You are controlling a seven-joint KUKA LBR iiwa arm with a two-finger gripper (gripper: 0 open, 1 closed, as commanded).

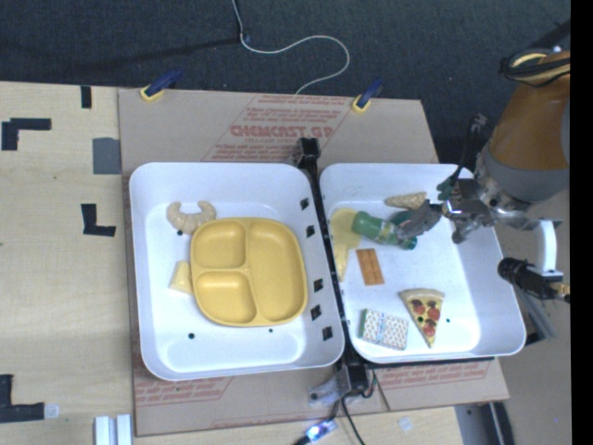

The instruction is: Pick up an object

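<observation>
At the near edge of the right bin [482, 341], a patterned square packet [384, 328] and a pizza slice toy [424, 313] lie side by side, apart from each other. Just beyond them lies an orange rectangular piece [370, 266], flat on the bin floor. Farther back, a green bottle-shaped toy [380, 225] lies on its side, partly over a pale yellow item [344, 235] that rests against the wall shared with the left bin [148, 248]. A beige croissant-like piece [406, 200] sits near the far wall.

The gripper [414, 226] reaches in from the right and sits low at the right end of the green toy. Its dark fingers appear to be touching or closing on that end, but the view is too coarse to confirm a grasp; the jaw opening cannot be determined.

The left bin carries a yellow divided plate [248, 270], with a curved beige piece [189, 215] behind it and a pale wedge [180, 276] at its left edge.

Risk assessment: the green toy is rounded and lies on another item, so it is likely to roll or slip out under finger pressure. A grip at the extreme end may let it pivot and drop. The pale yellow item underneath may be dragged along.
</observation>
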